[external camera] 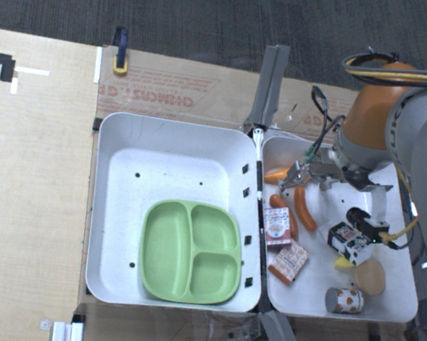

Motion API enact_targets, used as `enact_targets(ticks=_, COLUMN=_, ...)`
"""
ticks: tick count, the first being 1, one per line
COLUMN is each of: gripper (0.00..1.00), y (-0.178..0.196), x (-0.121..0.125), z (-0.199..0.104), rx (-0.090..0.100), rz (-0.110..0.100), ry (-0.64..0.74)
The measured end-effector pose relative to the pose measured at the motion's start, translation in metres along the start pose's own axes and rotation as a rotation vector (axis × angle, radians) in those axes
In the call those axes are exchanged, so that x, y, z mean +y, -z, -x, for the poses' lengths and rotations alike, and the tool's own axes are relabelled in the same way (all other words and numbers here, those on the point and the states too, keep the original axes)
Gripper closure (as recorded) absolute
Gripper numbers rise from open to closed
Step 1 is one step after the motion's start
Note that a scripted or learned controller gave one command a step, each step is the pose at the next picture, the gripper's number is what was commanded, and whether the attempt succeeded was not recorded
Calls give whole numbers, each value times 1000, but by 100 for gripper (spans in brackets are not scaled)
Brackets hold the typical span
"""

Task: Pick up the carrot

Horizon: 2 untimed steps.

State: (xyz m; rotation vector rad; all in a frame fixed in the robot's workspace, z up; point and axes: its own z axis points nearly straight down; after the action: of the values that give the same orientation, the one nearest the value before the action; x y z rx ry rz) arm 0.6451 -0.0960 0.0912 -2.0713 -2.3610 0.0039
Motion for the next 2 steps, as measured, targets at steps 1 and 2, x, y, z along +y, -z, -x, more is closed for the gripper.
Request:
enact_targets(ticks=1, gripper=0, y=1, x=12, z=17, rx=-1, rz=3, ry=33)
enact_targets(ticks=2, gripper=100, y=9, x=10, z=21, rx=-5, rz=-5, ry=33)
